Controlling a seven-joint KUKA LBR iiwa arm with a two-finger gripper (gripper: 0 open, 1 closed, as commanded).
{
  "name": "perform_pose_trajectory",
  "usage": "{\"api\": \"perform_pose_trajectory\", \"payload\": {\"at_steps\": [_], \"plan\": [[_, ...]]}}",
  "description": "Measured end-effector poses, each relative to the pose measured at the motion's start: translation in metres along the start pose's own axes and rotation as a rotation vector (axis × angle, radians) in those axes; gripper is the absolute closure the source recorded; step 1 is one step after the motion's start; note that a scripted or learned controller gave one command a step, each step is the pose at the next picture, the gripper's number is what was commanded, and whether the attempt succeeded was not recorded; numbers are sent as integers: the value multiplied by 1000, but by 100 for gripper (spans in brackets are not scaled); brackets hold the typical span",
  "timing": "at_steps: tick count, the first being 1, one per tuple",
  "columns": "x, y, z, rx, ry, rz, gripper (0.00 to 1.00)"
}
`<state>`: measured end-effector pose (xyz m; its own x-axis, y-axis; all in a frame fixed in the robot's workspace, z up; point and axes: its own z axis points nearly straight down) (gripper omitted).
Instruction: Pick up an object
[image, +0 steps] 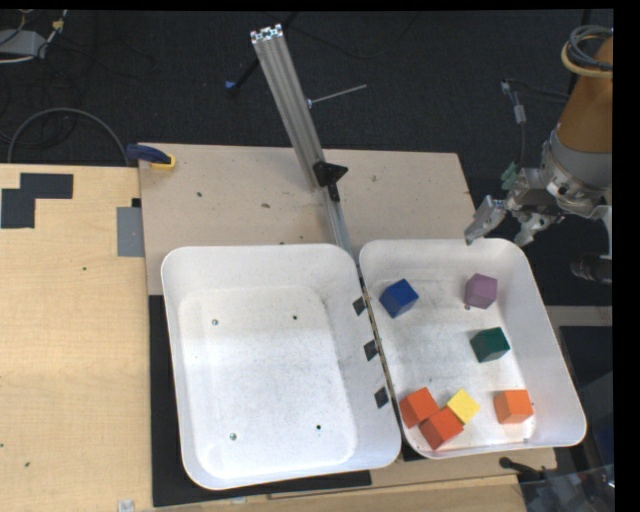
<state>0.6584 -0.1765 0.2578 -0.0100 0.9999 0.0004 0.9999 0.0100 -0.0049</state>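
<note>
Purple cube (481, 290) just below end effector (507, 222)

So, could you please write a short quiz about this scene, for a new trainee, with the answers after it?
1. True or false: the blue cube lies in the left bin.
2. Which cube lies nearest the gripper? A) the green cube B) the purple cube C) the yellow cube
3. How many cubes lie in the right bin, and how many of them are orange?

Key
1. False: it lies in the right bin, near the divider.
2. B. The gripper is at that bin's far rim, above the purple cube in the view, and holds nothing.
3. Seven cubes, three of them orange: two touching near the yellow one, one alone at the near right.
</note>
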Motion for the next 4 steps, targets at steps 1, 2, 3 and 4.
{"api": "perform_pose_trajectory", "payload": {"at_steps": [1,2,3,4], "plan": [[25,-79,45,6,3,14,0],[75,-142,115,10,5,13,0],[70,-139,101,-1,1,26,100],[238,-118,68,-2,3,3,100]]}}
